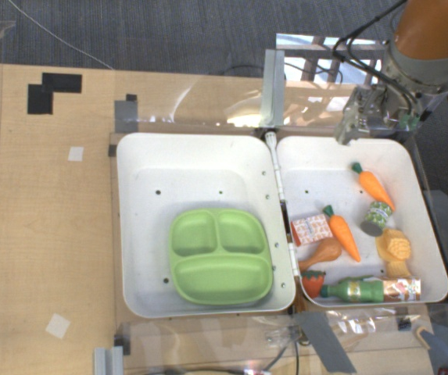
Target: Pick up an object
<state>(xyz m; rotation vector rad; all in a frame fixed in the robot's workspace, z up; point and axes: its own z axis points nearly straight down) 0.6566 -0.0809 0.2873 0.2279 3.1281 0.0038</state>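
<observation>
We judged the main risk to be crowding: toys lay packed near the right bin's [411, 158] front edge, so a descent there could nudge neighbours or close on nothing. Our gripper [364, 116] hung above that bin's far edge; whether its jaws were spread, we could not tell. The nearest object, a carrot [374, 184], lay apart, toward the bench's front.

A pale wooden desk [44, 233] with a matt finish is seen; smooth white plastic bins [200, 170] and a glossy green plastic divided plate [220, 256] are shown.
</observation>
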